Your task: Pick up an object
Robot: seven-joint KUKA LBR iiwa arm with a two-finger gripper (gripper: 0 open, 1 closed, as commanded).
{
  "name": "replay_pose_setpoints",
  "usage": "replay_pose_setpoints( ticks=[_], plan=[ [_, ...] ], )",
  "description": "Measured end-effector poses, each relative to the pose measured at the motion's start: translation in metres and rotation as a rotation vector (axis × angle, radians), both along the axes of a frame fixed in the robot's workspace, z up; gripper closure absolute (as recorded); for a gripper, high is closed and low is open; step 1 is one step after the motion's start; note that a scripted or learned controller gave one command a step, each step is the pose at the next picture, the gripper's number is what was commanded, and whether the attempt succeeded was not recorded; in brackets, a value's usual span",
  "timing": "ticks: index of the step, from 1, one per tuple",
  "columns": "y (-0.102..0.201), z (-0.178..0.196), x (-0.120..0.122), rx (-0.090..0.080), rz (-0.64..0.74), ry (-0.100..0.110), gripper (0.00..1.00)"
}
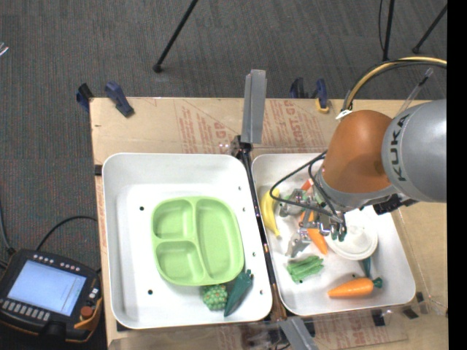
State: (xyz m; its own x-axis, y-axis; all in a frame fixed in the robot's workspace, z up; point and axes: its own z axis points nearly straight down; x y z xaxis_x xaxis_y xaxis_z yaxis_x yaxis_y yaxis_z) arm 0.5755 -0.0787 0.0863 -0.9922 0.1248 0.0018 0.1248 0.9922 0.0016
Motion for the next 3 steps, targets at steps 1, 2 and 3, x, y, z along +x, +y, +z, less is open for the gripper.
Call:
replay_pose_setpoints(
  ticks=[1,2,3],
  plan=[
    [-0.003,0.000,-0.062,-0.001,-0.126,0.001,0.00],
    [-0.005,0.001,0.017,-0.001,-0.211,-0.004,0.00],
    [0.002,0.001,-0.026,-0.001,-0.190,0.000,0.00]
  ],
)
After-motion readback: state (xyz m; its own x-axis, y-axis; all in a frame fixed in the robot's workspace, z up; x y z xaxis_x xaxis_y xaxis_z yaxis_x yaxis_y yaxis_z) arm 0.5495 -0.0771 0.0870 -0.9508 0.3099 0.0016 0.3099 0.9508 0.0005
